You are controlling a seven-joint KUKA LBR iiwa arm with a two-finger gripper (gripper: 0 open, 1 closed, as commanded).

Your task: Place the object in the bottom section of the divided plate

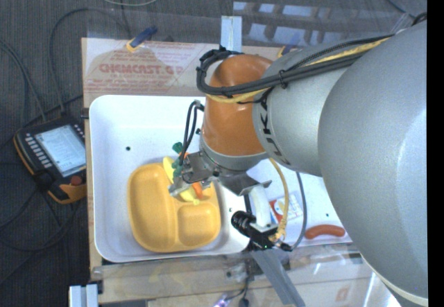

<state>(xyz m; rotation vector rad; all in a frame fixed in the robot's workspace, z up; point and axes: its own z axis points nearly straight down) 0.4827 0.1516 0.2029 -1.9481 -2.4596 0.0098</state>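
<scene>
A small orange piece shows at the upper right corner of the yellow divided plate, with a bit of yellow-green stuff just above it near the plate's top rim. Both sit right under the claw, which hangs over that corner. From where I stand I cannot tell whether the claw is spread or pinched, or whether the orange piece is between its tips or merely lying beneath them.

The plate lies in the left white bin, toward its lower right part. The arm's orange band and its big grey body reach over from the right and hide much of the right bin. A red, sausage-shaped item lies in that right bin, well apart from the plate. Both bins rest on the counter, and a handheld controller lies on the dark floor to the left.
</scene>
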